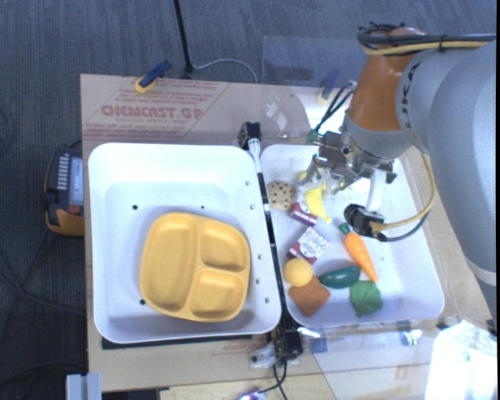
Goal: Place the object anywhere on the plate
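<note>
Overhead view of the desk point(150, 98) with two white bins. Left bin point(125, 173): a yellow three-compartment plate point(196, 265), nothing on it. Right bin point(417, 265): a cookie point(279, 192), a yellow piece point(315, 202), wrapped packets point(312, 242), a carrot point(360, 255), a lemon point(297, 272), an orange lump point(308, 295) and green items point(365, 297) — all well apart from the plate. The gripper point(337, 169) hangs over the bin's far end, just above the yellow piece; whether it holds anything cannot be told.
</note>
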`<state>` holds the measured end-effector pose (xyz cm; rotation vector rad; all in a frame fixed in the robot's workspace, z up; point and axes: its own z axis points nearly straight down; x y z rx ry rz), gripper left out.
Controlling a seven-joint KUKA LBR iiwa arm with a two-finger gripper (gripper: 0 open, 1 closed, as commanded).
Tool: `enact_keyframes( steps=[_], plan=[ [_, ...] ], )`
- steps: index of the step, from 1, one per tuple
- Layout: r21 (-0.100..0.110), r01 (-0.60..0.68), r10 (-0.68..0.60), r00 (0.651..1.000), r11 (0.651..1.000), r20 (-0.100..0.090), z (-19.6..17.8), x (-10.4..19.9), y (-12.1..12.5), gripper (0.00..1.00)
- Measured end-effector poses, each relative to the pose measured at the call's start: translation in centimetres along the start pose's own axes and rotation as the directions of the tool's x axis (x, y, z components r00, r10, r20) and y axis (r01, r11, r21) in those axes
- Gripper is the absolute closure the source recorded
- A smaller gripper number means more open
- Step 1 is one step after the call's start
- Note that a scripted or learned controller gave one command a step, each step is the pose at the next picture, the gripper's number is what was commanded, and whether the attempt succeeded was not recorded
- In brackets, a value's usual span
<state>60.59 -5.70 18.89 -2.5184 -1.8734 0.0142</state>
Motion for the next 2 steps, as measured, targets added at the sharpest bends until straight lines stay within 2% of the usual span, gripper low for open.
enact_keyframes(
  steps=[1, 2],
  plan=[
    [0.000, 0.000, 0.000, 1.000, 1.000, 0.000, 0.0, 0.0, 0.0, 0.00],
    [0.004, -0.036, 0.036, 0.999, 0.999, -0.001, 0.9, 1.6, -6.8, 0.00]
  ],
)
